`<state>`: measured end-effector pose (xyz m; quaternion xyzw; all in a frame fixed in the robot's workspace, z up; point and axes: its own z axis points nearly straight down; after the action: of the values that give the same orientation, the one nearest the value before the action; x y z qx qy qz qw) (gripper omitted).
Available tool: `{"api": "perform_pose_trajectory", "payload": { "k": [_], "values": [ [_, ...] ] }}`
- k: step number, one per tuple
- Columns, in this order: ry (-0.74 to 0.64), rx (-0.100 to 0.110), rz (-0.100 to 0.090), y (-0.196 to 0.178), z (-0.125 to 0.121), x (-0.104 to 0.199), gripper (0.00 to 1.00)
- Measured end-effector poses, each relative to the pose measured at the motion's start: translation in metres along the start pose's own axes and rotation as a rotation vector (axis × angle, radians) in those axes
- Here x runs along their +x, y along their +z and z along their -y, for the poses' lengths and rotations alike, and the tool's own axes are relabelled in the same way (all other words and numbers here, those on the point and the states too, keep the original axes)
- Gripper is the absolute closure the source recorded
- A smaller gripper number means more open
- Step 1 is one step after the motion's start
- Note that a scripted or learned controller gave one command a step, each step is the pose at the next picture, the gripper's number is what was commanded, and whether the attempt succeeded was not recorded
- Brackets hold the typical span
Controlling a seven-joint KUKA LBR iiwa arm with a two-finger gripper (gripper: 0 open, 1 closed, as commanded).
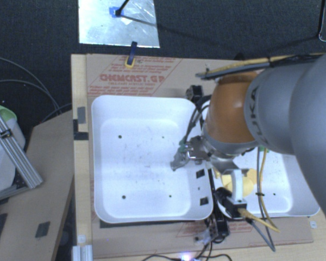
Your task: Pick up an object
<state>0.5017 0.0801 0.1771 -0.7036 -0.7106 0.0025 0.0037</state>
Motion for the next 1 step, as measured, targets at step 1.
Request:
{"api": "perform_pose_trajectory", "payload": {
  "k": [1],
  "values": [
    [0.000, -0.014, 0.001, 0.0279, -0.0773, 0.0697, 0.00]
  ]
}}
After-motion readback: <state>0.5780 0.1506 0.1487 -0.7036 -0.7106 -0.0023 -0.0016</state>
